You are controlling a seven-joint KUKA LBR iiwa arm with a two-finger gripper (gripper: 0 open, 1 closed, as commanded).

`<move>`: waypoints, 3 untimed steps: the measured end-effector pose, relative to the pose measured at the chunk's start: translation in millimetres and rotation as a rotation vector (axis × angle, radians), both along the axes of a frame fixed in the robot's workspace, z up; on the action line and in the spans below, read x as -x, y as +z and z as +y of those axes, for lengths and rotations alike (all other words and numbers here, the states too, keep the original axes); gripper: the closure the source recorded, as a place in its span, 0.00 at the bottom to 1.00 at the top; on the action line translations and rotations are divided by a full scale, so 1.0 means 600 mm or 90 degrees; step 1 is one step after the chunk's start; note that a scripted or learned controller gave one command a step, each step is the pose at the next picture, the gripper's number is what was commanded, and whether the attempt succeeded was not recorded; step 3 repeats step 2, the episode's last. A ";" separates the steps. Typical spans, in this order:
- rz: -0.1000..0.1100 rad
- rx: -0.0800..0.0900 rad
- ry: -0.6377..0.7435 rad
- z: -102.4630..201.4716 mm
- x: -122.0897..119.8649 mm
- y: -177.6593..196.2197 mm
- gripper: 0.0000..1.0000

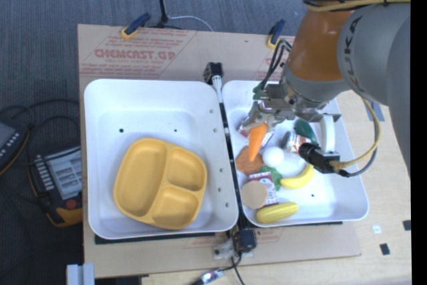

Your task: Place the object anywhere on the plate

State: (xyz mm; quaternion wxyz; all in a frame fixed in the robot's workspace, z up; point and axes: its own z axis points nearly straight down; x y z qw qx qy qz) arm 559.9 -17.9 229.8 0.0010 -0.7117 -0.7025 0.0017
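- Carrot [255, 141] looks to me like the object in play: it stands tilted in the right bin [347, 200], right of centre in the frame, its top up against the gripper [265, 111].
- From the camera view, I read the gripper as low over the upper-left part of that bin, metal fingers [255, 118] pointing down at the carrot's upper end. I cannot tell whether they are spread or pressed together, nor whether the carrot is actually pinched between them.
- Around the carrot I see a white ball [273, 157] just beside it, a banana [298, 177] lower right, a yellow piece [276, 212] near the bin's lower edge, a round tan piece [253, 195] beside that, and something green [307, 130] under the arm.
- Plate [160, 181], yellow with three compartments, lies in the left bin [107, 103], lower left of centre. Nothing rests on it.
- My judgement: the task is at an early stage, at or near the pick. Left to do: a confirmed grasp, a lift clear of the clutter, a carry across the wall between the bins, and a release over any compartment.
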 end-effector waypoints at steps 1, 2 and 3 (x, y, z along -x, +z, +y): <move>0.002 0.000 -0.085 0.117 -0.006 -0.024 1.00; 0.001 0.001 -0.086 0.114 -0.007 -0.023 0.00; 0.001 0.001 -0.086 0.114 -0.007 -0.023 0.00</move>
